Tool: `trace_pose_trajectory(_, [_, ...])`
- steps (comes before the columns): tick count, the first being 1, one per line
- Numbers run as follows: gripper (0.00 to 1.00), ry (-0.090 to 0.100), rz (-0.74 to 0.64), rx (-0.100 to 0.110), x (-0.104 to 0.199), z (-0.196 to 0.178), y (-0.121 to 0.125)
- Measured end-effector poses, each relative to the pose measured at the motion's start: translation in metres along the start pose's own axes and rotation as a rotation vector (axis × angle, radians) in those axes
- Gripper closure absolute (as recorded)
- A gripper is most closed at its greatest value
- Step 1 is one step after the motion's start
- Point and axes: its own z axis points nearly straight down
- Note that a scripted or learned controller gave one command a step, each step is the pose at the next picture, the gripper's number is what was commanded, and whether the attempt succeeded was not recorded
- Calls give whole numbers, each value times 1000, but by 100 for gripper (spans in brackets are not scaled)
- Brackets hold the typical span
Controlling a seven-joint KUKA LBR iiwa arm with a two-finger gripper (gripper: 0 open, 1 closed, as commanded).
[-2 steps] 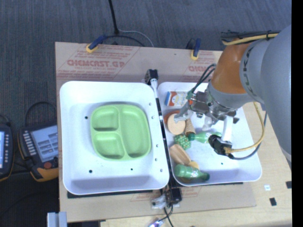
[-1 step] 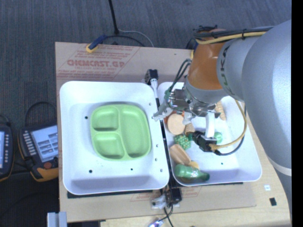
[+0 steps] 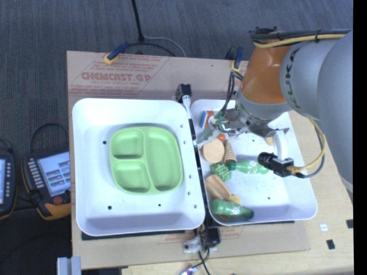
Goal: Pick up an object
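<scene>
Grey arm with orange band reaches over the right shallow white bin (image 3: pixel 298 202), its gripper (image 3: pixel 221 128) low at the bin's upper left corner.

Whether the gripper grips anything I cannot tell. Just below it lie a round tan plastic piece (image 3: pixel 213 150), a green plastic bottle (image 3: pixel 250 167) and a dark green oval toy (image 3: pixel 231 210). The left white bin (image 3: pixel 92 211) bears a light green divided plastic plate (image 3: pixel 145 158).
</scene>
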Motion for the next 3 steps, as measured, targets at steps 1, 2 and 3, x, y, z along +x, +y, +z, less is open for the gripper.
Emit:
trace_pose_trajectory(1, [0,0,-293,-1,-18,0,32])
trace_pose_trajectory(2, [0,0,-416,-1,3,0,3])
trace_pose_trajectory(3, [0,1,-416,-1,3,0,3])
